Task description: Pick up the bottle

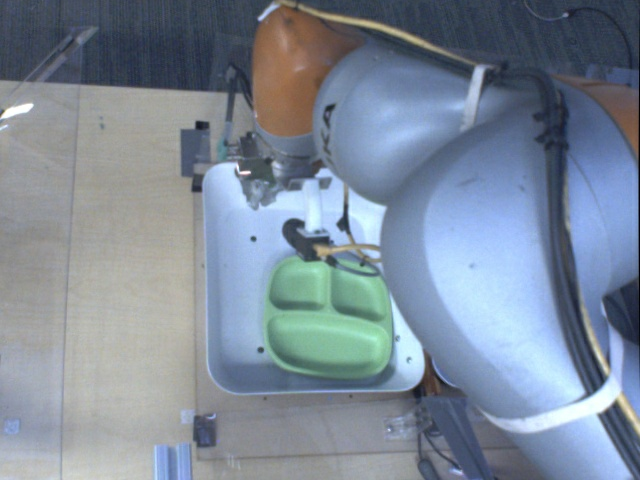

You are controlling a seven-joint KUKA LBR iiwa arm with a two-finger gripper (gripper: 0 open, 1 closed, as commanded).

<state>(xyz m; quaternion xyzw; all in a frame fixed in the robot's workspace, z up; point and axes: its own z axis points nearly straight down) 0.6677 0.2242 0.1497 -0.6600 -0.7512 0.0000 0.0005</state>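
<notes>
Camera view, looking down at a slant: the big grey arm (pixel 480 228) is reaching in from the right and taking up most of that side, its orange band (pixel 290 68) sitting high in the frame above the wrist. The gripper (pixel 262 180) is hanging over the far end of a shallow white bin (pixel 225 298), close to the bin's far left corner. Whether it is spread or pressed together I cannot tell from where I am standing, since the metal parts there are blurring into one another.

A green tray (pixel 325 318) is lying in the near half of the bin, filling much of the floor there and sitting closer to the right wall than the left. It is divided into three compartments: two smaller ones side by side on the far side, and one long one along the near side. The gripper is standing apart from the tray, not touching it.

As for the bottle — I cannot tell where it is lying; the arm is hiding a good part of the bench to the right.

The bin is resting on a pale wooden bench (pixel 100 268). A small dark block (pixel 193 150) is sitting just outside the bin's far left corner, and another small dark fitting (pixel 205 430) is sitting near its near left corner. Dark carpet (pixel 150 8) is running along beyond the bench's far edge.
</notes>
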